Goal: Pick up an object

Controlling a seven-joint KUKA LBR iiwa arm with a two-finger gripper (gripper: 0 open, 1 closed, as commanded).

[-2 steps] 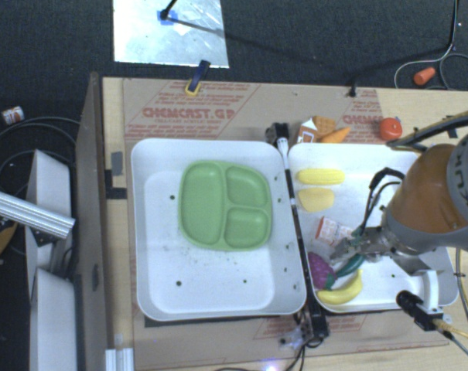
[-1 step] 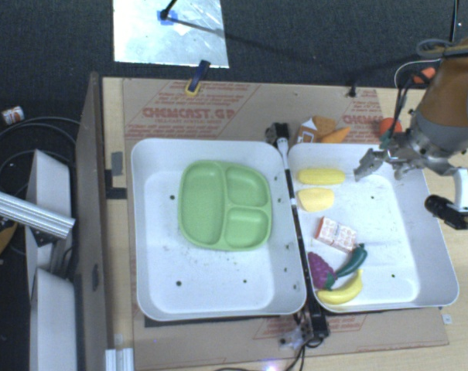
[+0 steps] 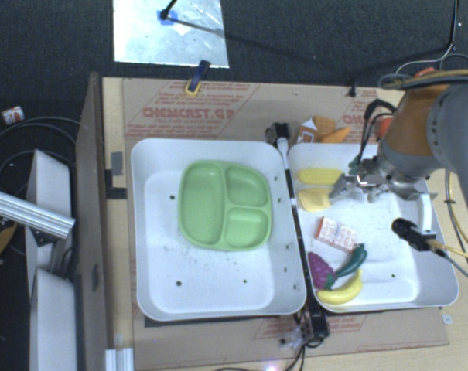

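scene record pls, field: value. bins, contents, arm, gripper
left bin: holds a green divided plate
right bin: holds two yellow blocks at the far left, a small red-and-white packet mid-bin, a purple grape bunch, a banana and a green item near the front
arm: reaches in from the right, over the right bin's far side
gripper: low beside the yellow blocks; finger state unclear
behind the bins: orange items on the cardboard
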